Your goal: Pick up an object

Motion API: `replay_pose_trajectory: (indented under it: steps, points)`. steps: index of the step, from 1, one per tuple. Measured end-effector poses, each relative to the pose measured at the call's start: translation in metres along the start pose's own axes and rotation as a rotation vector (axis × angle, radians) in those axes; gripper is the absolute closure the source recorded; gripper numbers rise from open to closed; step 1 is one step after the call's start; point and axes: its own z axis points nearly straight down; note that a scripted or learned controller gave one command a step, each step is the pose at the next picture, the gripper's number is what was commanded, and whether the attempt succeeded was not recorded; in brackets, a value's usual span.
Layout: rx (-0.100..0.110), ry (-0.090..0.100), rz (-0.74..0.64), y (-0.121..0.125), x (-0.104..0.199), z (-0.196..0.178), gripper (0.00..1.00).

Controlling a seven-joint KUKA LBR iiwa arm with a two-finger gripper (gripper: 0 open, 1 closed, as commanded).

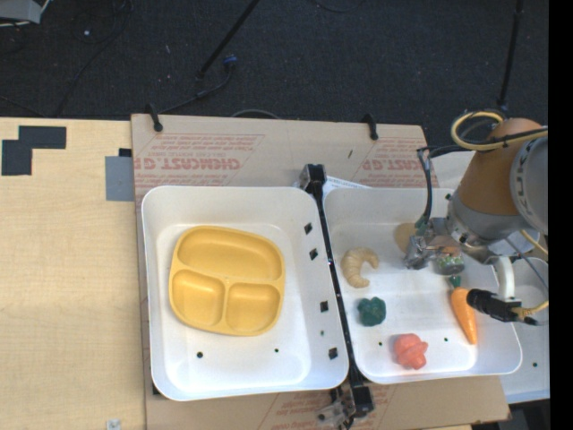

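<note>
Grey and orange, the arm (501, 182) reaches in from three o'clock and lowers its metal gripper (428, 253) into the right-hand shallow white plastic bin (376, 218), near that bin's two o'clock part. Whether the gripper is open or closed cannot be told from this angle, and nothing is seen held by it. A small tan round piece (407, 236) lies just beside the gripper at its nine o'clock side.

Farther toward nine o'clock rests a pale beige curved croissant-shaped toy (359, 266). Below it, toward six o'clock, sits a dark green lumpy broccoli-like toy (372, 310), and at five o'clock of that a pink-red knobbly soft object (411, 350). An orange tapered carrot toy (464, 314) lies at the gripper's five o'clock, close to the bin's right wall.

A black divider strip (328, 280) separates this bin from the left-hand shallow white bin (161, 240), which carries a yellow plastic plate with three compartments (227, 279).

Both bins rest on a brown cardboard sheet printed with red lettering (192, 155), laid on a light wooden table (63, 285) marked with dark grey squares. At twelve o'clock the floor is dark carpet (358, 43) crossed by black cables.
</note>
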Motion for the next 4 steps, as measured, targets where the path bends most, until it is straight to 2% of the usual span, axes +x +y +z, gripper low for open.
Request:
replay_pose_trajectory:
  steps: [1,2,3,4]
  points:
    - [-0.005,-0.005,-0.001,0.008,0.005,-0.046,1.0]
    - [-0.005,-0.006,-0.001,0.005,0.008,-0.108,1.0]
    - [-0.005,-0.006,-0.001,0.006,0.007,-0.146,1.0]
    - [-0.002,-0.003,-0.004,0.016,0.058,-0.152,1.0]
